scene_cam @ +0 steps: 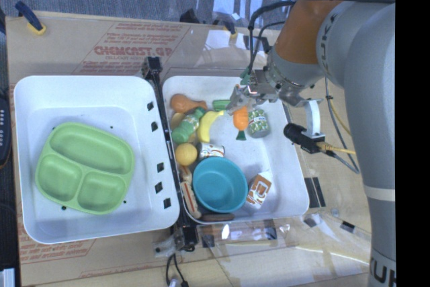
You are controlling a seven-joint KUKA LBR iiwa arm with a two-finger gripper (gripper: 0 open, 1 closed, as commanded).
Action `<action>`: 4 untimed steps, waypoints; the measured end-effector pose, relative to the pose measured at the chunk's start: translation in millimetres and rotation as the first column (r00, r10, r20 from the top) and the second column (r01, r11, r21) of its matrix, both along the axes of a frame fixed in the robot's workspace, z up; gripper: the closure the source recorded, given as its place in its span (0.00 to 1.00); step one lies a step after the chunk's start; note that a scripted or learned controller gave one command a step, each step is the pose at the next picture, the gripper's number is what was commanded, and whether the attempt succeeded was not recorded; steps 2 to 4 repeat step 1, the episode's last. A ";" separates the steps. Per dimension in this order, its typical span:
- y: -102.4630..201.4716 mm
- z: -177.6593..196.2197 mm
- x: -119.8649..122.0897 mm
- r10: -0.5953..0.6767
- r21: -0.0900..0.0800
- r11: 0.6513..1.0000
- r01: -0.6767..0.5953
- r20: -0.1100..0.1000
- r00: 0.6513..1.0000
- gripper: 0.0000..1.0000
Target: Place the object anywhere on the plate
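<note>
The arm comes in over the right-hand bin (285, 165), and its pincer (243, 99) hangs low at that bin's far end, right above a small orange, carrot-like toy (240, 119) with a green tip. From where I stand I cannot tell how the pincer is set; the wrist and cables crowd it, and the orange toy looks to be lying just under it, not clearly gripped.

This reads as the picking step, not yet the carrying one. The green divided plate (84, 167) sits alone in the left-hand bin (40, 94), toward the table's near left corner, well apart from everything else, and nothing lies on it.

Around the pincer the right bin is crowded: a clear speckled pouch (258, 123) touching the orange toy on its right, a yellow banana (208, 126) just to its left, a green bottle (186, 128) and a brown piece (183, 103) further left by the divider, a yellow ball (186, 154), a blue bowl (219, 184) near the front, and a small carton (259, 189) beside the bowl.

My guess is the orange toy is the one being gone for. The next move would call for a firm hold on it alone, without snagging the pouch or banana, then a lift clear of the bin wall, a sweep leftward over the divider (161, 124), and a release above any of the plate's sections.
</note>
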State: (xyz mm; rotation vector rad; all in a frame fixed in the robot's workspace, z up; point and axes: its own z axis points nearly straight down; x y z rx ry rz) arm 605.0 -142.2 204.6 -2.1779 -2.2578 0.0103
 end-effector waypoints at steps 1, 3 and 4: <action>0.0 0.0 0.0 0.000 0.000 1.000 0.000 0.000 1.000 0.00; 0.0 0.0 0.0 0.000 0.000 1.000 0.000 0.000 1.000 0.00; 0.0 0.0 0.0 0.000 0.000 1.000 0.000 0.000 1.000 0.00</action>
